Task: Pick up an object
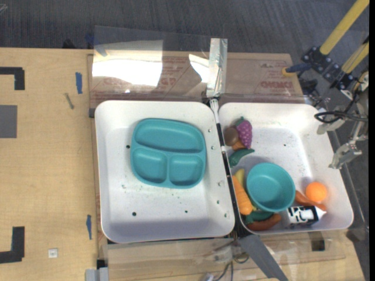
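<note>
Camera view puts the jaws at the right bin's (275, 119) outer rim, too blurred to tell released from clenched. Just inward and below them lies the orange ball (316, 191). The teal bowl (269, 185) and toy grapes (244, 132) sit farther inward, seemingly jumbled loose for grabbing.

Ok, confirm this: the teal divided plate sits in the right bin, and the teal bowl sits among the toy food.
Wrong on one point: the camera view shows the plate in the left bin, not the right. The rest holds: the bowl sits among the toy food in the right bin.
</note>
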Tool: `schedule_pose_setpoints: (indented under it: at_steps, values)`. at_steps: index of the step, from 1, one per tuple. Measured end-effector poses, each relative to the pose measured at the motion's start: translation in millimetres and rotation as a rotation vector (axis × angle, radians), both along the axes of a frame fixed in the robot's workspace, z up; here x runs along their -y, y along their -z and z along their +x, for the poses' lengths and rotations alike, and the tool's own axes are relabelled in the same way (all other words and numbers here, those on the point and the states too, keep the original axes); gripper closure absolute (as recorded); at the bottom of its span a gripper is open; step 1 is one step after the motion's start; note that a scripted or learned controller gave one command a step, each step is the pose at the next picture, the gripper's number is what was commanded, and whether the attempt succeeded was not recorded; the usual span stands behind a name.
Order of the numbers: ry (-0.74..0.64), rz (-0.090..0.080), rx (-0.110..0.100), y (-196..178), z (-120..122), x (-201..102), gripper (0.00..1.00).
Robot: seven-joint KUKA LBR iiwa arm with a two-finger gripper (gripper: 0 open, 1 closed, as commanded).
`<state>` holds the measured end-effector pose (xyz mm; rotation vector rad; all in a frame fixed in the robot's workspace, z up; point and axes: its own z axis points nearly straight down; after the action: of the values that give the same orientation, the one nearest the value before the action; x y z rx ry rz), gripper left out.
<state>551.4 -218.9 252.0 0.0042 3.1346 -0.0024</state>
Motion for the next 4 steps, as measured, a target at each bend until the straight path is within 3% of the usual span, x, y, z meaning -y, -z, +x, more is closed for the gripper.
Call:
schedule_pose_setpoints:
  at_steps: [1,2,3,4]
  values:
    - [-0.104,0.006,-0.013,153.5,-6.0,-16.9,0.00]
    - [-0.045,0.000,0.005,163.2,61.6,-56.7,0.00]
    - [0.096,0.001,0.002,163.4,37.3,-30.1,0.00]
    - [0.066,0.004,0.004,164.1,102.9,-94.0,0.00]
